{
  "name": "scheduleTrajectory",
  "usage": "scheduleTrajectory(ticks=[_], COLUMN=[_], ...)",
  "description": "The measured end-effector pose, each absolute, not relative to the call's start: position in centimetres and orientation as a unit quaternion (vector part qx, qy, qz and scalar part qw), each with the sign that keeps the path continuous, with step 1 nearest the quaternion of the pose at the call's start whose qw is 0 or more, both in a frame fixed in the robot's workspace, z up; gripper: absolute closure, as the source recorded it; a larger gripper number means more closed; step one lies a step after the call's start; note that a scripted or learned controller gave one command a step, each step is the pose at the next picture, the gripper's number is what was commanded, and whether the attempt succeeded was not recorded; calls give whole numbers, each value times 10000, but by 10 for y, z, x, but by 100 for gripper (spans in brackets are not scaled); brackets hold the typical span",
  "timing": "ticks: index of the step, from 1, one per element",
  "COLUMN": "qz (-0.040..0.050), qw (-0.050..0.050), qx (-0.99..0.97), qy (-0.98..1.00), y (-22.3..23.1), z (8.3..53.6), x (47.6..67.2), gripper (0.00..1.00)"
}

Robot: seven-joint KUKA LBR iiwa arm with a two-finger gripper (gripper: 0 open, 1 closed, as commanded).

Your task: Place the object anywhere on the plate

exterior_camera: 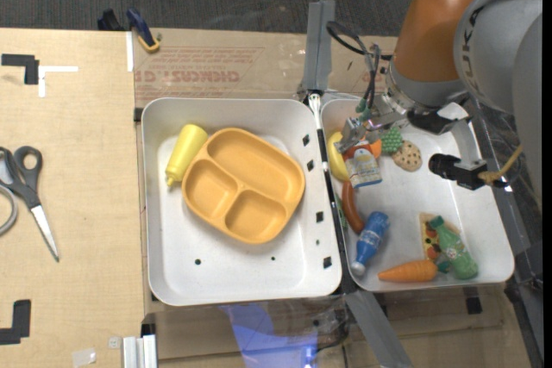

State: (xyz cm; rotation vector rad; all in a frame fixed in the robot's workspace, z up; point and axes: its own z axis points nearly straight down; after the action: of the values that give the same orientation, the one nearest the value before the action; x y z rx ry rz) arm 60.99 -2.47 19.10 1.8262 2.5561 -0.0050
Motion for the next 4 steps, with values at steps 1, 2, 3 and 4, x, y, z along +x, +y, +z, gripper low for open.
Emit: scheduleTrajectory(ticks=[1,2,3,4], qz=[-12,-12,-21,-9], qw=[-6,-5,-7,1], qx=[5698,5702,5701,5119], qy=[8218,8215,8216,8590], y=[37,37,36,48], z=[191,191,199,263], x=[551,551,552,501], gripper=[100,0,100,100])
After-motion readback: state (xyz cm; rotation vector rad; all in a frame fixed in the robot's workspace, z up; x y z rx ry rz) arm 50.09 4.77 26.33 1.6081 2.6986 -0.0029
